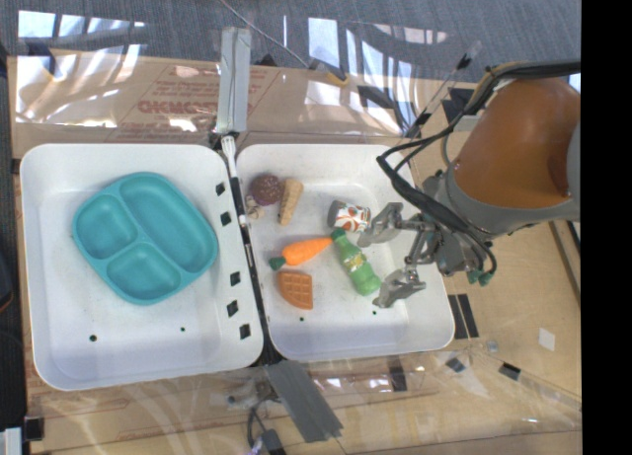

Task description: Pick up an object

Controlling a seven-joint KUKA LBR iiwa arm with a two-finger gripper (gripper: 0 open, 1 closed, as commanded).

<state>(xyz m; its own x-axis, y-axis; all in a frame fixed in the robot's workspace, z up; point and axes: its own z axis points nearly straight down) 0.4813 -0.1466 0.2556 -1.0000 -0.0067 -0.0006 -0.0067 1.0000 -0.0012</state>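
You have nothing picked up yet. Your gripper (pixel 393 258) hangs over the right bin (pixel 434 320) with its fingers spread wide and nothing between them. The green bottle (pixel 355 263) lies just beside it, next to the small can (pixel 350 216); the carrot (pixel 307 251), waffle (pixel 295 289), cone (pixel 289 200) and a dark round item (pixel 265 188), possibly a fruit, sit further left. The teal plate (pixel 144 236) rests in the left bin (pixel 49 344). Descent, closing and lift all remain.

two bins (pixel 59 344), one plate (pixel 143 236), six toy foods (pixel 306 250)
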